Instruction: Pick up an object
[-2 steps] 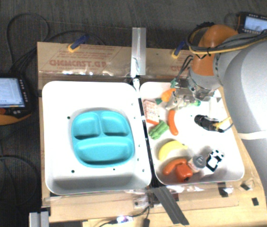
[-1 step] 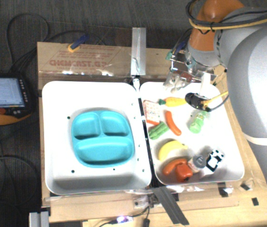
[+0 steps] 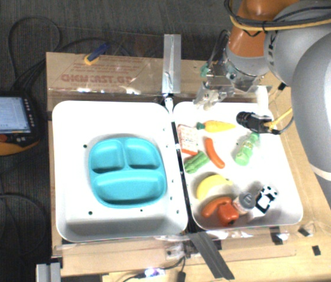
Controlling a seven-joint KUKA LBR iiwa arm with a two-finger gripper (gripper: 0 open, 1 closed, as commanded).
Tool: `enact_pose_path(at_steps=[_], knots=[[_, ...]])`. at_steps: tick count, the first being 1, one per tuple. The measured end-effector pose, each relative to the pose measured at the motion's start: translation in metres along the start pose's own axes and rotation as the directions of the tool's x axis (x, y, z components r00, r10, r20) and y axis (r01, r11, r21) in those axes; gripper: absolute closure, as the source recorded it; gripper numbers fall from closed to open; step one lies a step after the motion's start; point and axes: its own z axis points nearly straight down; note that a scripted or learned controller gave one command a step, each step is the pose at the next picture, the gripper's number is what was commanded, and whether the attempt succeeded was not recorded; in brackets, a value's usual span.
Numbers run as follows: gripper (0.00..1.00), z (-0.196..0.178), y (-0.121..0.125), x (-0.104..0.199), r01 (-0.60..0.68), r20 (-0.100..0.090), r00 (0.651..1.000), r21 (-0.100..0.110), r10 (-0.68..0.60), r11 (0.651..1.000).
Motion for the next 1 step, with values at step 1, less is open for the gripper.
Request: enact_pose_path(at_steps=[1], knots=[[1.00,-0.0083,-0.0593,0.0157,0.139,-0.002,0.990,0.000,-0.139,0.990]])
